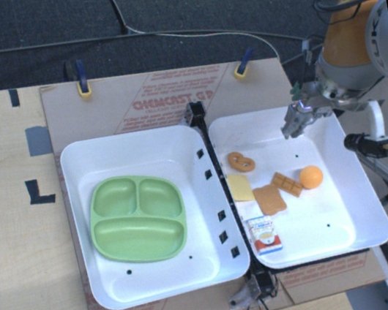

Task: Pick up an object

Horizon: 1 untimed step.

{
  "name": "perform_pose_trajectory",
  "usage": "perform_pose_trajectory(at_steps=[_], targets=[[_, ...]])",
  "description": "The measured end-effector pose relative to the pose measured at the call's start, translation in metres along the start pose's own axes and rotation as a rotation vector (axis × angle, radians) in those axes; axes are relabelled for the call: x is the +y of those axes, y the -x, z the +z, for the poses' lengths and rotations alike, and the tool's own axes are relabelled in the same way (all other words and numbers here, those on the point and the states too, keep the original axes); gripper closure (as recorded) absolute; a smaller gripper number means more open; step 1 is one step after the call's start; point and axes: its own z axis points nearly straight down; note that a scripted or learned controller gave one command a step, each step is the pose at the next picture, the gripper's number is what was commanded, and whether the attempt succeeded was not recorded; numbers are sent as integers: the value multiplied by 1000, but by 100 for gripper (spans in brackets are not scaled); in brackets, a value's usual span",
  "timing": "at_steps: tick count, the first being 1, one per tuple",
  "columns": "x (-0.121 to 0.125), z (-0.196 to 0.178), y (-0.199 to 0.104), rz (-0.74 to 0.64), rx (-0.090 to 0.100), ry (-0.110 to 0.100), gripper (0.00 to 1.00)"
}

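Grey metal at the gripper (294, 125), poised over the upper right of the right bin (341, 232); fingers too small and dark against the white to tell whether apart or together. Nothing visibly between them, so nothing lifted yet: task at its start, with the descent, the closing and the lift all left to do.

Below and left of the gripper, well apart from it, all candidates lying on the bin floor. Nearest, a brown pretzel-shaped piece (240, 161), glossy and looped, probably moulded plastic. Just beneath, a pale yellow flat square (239, 188), thin like a cheese slice, hard to get under. Touching its right side, a tan flat slab (269, 199), toast-like, matte. Overlapping that, a darker ridged cracker (285, 183), small and rectangular. Just beside the cracker, an orange ball (311, 177), smooth and round, likely the easiest to pinch yet prone to roll. Lowest, a small white carton (265, 234) with red and blue print, boxy, lying flat.

Further out, the left bin (76, 160), same shallow glossy white plastic, carrying a green divided plate (137, 218) with three compartments and rounded corners. Beneath both, a brown cardboard sheet (162, 100) clamped to the wooden bench (16, 241).
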Motion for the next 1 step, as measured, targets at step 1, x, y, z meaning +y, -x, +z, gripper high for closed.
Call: perform_pose_trajectory(at_steps=[1], targets=[[4,-44,3,1,0,-2,100]])
